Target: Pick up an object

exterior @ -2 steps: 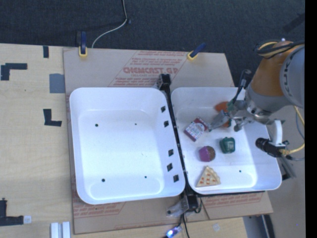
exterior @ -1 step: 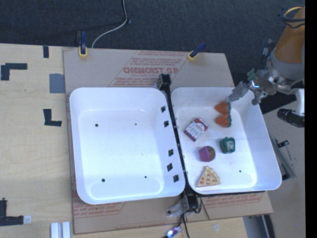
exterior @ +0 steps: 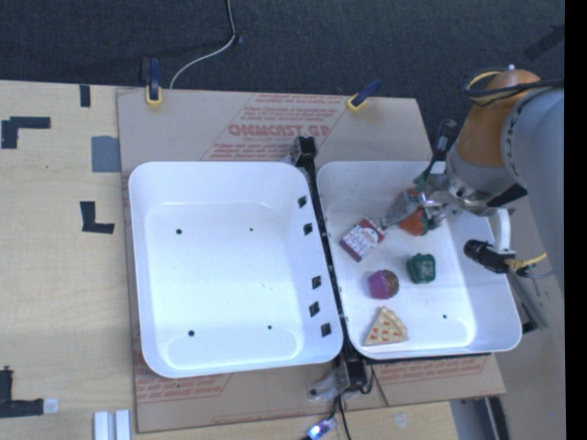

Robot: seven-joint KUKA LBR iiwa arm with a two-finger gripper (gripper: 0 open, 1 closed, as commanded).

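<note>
An orange-red piece (exterior: 415, 224) lies near the far right corner of the right bin (exterior: 459, 335), and my gripper (exterior: 412, 211) is right down on it, its dark tips at the piece's upper left edge. Whether the piece sits between my tips or just beside them, I cannot tell; nor can I tell how the tips stand.

Just to the left of it lies a red-and-white packet (exterior: 360, 239), tilted. Nearer the camera sit a green block (exterior: 421, 268) and, beside that, a purple lump (exterior: 383, 284), close but apart. A pizza slice (exterior: 386, 328) lies near the front wall.

My arm (exterior: 514, 145) comes in from the right, orange band above the wrist. The left bin (exterior: 147, 273) adjoins the right one along a black divider (exterior: 318, 246).
</note>
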